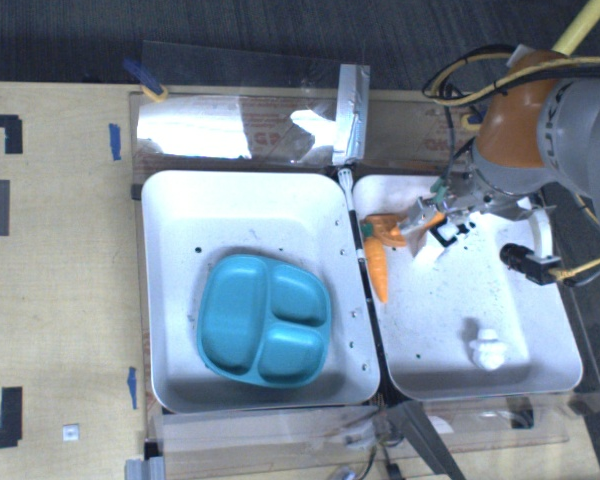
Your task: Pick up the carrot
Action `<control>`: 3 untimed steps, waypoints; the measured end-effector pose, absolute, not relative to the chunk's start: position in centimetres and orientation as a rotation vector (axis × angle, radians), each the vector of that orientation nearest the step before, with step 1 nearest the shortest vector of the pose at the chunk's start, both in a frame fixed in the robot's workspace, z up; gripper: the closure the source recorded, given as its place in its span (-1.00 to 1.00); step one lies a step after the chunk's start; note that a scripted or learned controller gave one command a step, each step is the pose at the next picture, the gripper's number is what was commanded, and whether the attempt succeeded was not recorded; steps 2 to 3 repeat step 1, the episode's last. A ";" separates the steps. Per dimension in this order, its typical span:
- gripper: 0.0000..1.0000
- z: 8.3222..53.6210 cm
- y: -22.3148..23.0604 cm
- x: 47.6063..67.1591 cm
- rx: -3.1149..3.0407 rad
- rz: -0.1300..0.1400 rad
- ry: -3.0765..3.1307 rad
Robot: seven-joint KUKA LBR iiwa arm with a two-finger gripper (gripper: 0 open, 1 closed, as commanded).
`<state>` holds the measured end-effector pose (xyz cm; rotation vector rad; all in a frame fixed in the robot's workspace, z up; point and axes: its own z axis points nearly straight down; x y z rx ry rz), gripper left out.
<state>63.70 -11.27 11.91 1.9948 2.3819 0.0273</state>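
Gripper (420, 225) over the top end of the carrot (378, 264), near the left wall of the right bin (540, 368).

The carrot lies along the left wall of the right bin, orange, long and tapered, its upper end under the gripper. I cannot tell the state of the fingers. The risk I see: the carrot is just beside the wall, so one finger may hit the rim or not find room, and the smooth round body could roll or slip out. A grasp at the end only may let it tilt and fall.
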 end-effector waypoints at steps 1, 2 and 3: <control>-1.00 10.7 -14.6 66.9 1.945 0.001 2.501; -1.00 10.7 -14.6 66.9 1.945 0.001 2.501; -1.00 10.7 -14.6 66.9 1.945 0.001 2.501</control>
